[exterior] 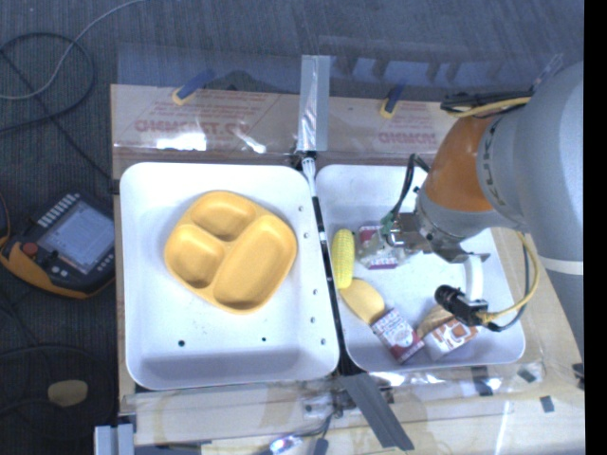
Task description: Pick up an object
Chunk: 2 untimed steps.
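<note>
The right bin (375, 186) holds a yellow corn cob (342, 257) by its left wall and a yellow rounded item (362, 301) just below it. At the front lie a red carton (395, 336) and a small brown-and-white box (450, 334). A clear packet with a red label (374, 247) lies mid-bin. My gripper (396, 229) reaches in from the right under the orange band (457, 171) and hangs right over the packet's right end. Its fingertips are lost against the packet and the arm's dark parts. Nothing is visibly lifted.
The left bin (152, 349) holds a yellow divided plate (230, 249). A black fitting with a yellow cable (460, 302) hangs from the arm over the right bin's right side. A handheld pendant (64, 243) lies on the floor at left.
</note>
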{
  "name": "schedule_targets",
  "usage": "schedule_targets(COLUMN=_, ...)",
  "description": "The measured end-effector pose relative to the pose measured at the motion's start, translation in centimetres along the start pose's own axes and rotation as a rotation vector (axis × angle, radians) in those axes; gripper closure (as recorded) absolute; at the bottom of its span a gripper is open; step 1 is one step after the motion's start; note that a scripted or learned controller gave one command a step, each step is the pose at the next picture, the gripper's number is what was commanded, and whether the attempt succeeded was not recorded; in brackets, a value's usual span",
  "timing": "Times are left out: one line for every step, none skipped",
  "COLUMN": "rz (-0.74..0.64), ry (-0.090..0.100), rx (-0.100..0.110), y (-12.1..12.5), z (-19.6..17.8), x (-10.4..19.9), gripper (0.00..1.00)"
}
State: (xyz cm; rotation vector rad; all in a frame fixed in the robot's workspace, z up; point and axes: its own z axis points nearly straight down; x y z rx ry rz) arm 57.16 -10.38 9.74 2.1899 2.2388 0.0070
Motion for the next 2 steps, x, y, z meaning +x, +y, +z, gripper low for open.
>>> schedule_targets(rz=0.032, ry=0.000, rx=0.015, y=7.2, z=-8.3, x=6.7, gripper=1.00)
schedule_targets(rz=0.104, ry=-0.001, rx=0.017, y=4.7, z=-8.3, x=6.3, gripper=1.00)
